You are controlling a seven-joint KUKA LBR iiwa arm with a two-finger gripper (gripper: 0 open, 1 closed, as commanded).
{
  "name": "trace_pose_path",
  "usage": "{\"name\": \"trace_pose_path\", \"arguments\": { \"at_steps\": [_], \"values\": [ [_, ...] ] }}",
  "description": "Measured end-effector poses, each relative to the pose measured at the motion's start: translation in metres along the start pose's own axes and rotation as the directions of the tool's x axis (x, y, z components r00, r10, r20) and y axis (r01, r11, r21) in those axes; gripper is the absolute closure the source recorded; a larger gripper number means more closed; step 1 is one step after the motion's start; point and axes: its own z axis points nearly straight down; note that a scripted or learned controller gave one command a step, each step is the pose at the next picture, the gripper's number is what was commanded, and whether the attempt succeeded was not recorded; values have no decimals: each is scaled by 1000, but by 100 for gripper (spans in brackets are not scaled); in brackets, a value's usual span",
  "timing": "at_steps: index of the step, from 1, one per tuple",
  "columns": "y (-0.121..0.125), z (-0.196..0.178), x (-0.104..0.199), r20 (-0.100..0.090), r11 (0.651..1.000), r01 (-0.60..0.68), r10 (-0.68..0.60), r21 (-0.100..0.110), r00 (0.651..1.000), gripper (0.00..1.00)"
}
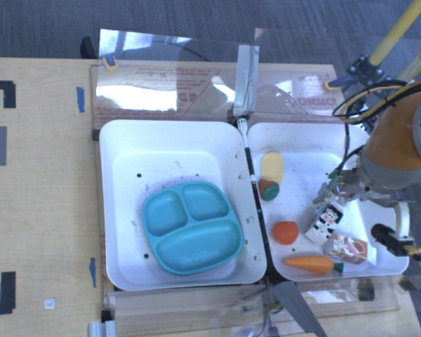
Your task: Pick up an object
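Two bins: a left bin holding a blue divided plate, and a right bin holding the loose items
Gripper: gripper low in the right bin, just above a black-and-white carton; whether it is spread or pinched together cannot be told, and nothing is seen held
Nearest target: the carton, lying tilted, close beside a brown packet
Other items: carrot at the near wall, tomato, yellow piece touching a red-green ball
Doing it well: probably centre over the carton, straddle its narrow sides, descend fully before closing, lift straight
Risk: clipping the packet or nudging the carton away
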Motion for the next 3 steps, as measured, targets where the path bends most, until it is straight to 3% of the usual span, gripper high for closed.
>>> {"name": "trace_pose_path", "arguments": {
  "at_steps": [1, 2, 3],
  "values": [
    [25, -124, 63, -1, 1000, 28, -28, 0, 1000, 100],
    [23, -121, 61, -1, 1000, 25, -25, 8, 1000, 0],
    [-44, -1, 38, -2, 947, 321, -321, 5, 947, 0]
  ]
}}
